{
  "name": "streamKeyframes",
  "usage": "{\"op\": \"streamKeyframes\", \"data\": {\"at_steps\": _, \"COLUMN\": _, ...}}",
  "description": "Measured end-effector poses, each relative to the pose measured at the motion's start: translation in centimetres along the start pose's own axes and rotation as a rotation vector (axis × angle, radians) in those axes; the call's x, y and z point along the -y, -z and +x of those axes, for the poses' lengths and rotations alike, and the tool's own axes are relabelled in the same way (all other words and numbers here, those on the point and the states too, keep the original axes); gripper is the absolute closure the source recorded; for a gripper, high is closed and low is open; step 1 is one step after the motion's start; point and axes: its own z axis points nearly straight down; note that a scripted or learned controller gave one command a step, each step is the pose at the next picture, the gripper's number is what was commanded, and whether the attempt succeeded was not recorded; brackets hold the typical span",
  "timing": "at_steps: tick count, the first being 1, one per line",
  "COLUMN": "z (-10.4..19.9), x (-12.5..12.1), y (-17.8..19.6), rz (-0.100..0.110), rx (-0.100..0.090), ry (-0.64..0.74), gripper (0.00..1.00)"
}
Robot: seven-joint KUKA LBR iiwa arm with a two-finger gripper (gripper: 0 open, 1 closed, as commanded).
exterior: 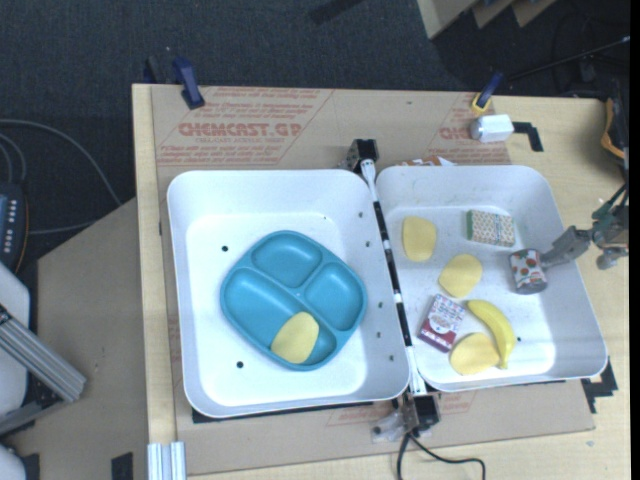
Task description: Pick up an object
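My gripper [588,252] reaches in at the right rim of the right bin [560,360]. It is open, with nothing between its fingers; one finger [565,244] points down-left toward a small patterned can [527,270] that lies just left of it, apart from it. Also in that bin are a banana [497,328], a red and white packet [442,322], a green-patterned box [491,227] and three yellow pieces [419,238] [460,275] [472,354]. The rest of the arm is cut off by the view's edge.
The left bin [200,218] holds a blue divided plate [290,293] with a yellow piece [296,337] in its front compartment. A black hinge strip [385,258] runs between the bins. Clamps [187,81] [488,89] sit at the board's far edge.
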Motion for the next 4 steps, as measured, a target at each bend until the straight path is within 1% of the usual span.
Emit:
{"op": "streamKeyframes", "data": {"at_steps": 1, "z": 4.5, "x": -1.6, "y": -9.5, "rz": 0.002, "rx": -0.001, "ry": 0.001, "gripper": 0.00}}
{"op": "streamKeyframes", "data": {"at_steps": 2, "z": 12.8, "x": -0.1, "y": -14.5, "rz": 0.002, "rx": -0.002, "ry": 0.001, "gripper": 0.00}}
{"op": "streamKeyframes", "data": {"at_steps": 3, "z": 9.9, "x": -5.0, "y": -15.3, "rz": -0.001, "rx": 0.001, "ry": 0.000, "gripper": 0.00}}
{"op": "streamKeyframes", "data": {"at_steps": 4, "z": 9.9, "x": -5.1, "y": -14.3, "rz": -0.004, "rx": 0.001, "ry": 0.000, "gripper": 1.00}}
